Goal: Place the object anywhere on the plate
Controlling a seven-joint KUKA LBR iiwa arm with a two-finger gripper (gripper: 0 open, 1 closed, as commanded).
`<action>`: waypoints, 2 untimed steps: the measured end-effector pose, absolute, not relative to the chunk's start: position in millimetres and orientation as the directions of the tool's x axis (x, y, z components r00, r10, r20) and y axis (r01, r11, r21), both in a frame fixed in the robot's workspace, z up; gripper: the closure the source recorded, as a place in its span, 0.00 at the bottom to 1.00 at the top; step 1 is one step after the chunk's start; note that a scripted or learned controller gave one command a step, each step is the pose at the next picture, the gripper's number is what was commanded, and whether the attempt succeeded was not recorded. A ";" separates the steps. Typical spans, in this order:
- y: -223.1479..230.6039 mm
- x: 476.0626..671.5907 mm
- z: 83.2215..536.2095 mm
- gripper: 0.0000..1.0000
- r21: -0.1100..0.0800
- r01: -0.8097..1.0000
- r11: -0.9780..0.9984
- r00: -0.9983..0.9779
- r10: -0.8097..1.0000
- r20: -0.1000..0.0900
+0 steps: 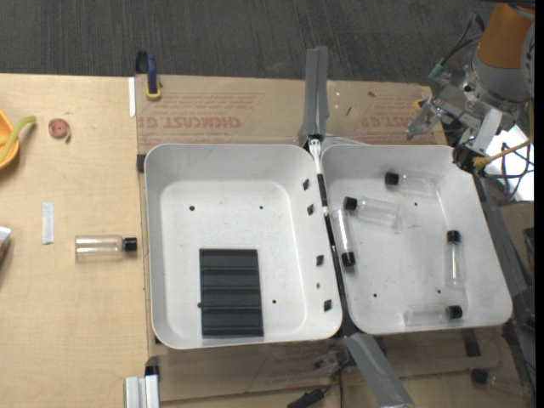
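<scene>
Hanging above the far right corner of the right bin point(476, 194), the gripper point(444, 117) sits at the end of the grey arm point(501, 49), whose orange band shows at the top edge of the view. Whether the gripper is parted or closed cannot be told from this angle, and nothing can be seen held in it.

The right bin holds several clear plastic vials with black caps. One vial point(406, 179) lies near the bin's far wall, another vial point(371, 211) lies just in front of it toward the centre, and a third vial point(342, 238) rests along the left wall. A fourth vial point(455, 257) lies along the right side, and a fifth vial point(432, 315) sits by the near wall.

The left bin point(170, 177) holds the black ribbed plate point(229, 293), lying flat toward the bin's near wall, well apart from every vial in the other bin.

On the wooden bench point(68, 330) to the left, one more clear vial point(104, 246) lies on its side. A yellow object point(8, 138) shows at the left edge, with a small round brown piece point(58, 127) near it.
</scene>
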State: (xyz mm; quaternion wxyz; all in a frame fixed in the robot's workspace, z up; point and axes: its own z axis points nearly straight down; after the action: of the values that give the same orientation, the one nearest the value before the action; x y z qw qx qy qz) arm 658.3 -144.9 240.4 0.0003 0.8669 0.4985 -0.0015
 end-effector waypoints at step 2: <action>-210.9 610.6 415.5 0.00 -0.002 0.927 -0.374 0.374 0.927 -0.003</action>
State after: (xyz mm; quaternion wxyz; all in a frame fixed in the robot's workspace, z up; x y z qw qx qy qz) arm 610.6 -210.9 415.5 0.0000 0.8289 0.5594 -0.0015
